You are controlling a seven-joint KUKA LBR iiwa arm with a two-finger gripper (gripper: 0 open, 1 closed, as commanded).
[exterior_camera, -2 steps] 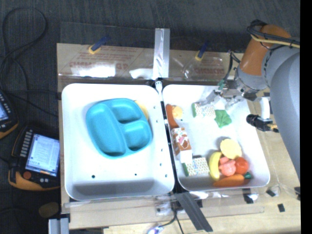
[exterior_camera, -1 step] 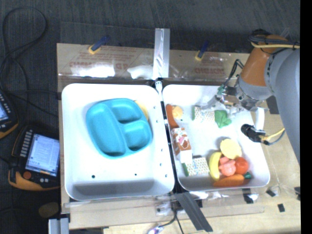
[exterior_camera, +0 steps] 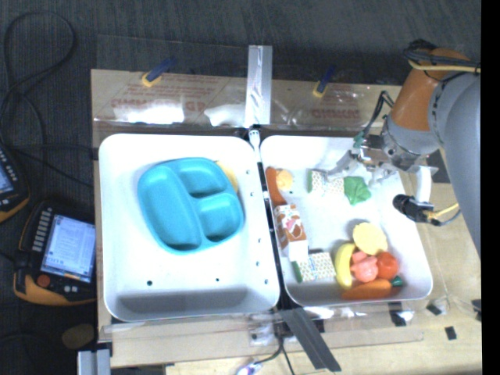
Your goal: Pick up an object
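1. Along the bottom edge of the frame: strip of tabletop point(exterior_camera: 195, 336) with dark brackets below the seam between the bins.
2. Lower right of the frame, in the near corner of the right bin point(exterior_camera: 418, 283): cluster of toy food — banana point(exterior_camera: 344, 265), pink-red piece point(exterior_camera: 362, 267), tomato point(exterior_camera: 387, 266), carrot point(exterior_camera: 366, 290) lying along the near wall, yellow lemon point(exterior_camera: 369, 237) just behind them.
3. Beside the banana, to its left: green-and-white patterned packet point(exterior_camera: 316, 267), touching a white block; print too small to read.
4. Centre of the frame, against the divider: small box point(exterior_camera: 289, 223) with a red-and-white picture label, lettering illegible.
5. Left half of the frame: left bin point(exterior_camera: 125, 287) carrying a blue divided tray point(exterior_camera: 190, 201), tilted, with a sliver of yellow showing at its upper right edge.
6. Far left, off the bench: handheld pendant point(exterior_camera: 58, 252) with a lit screen, text unreadable.
7. Upper part of the right bin: orange-and-white item point(exterior_camera: 278, 181) by the divider, second patterned packet point(exterior_camera: 321, 183), green lump point(exterior_camera: 357, 190) just beside it.
8. Upper right: end effector point(exterior_camera: 366, 158) above the green lump and packet; cannot tell whether spread or closed, nothing seen clamped.
9. Farthest back: cardboard board point(exterior_camera: 180, 100) with faint reddish printing, not legible, two clips on its edge.
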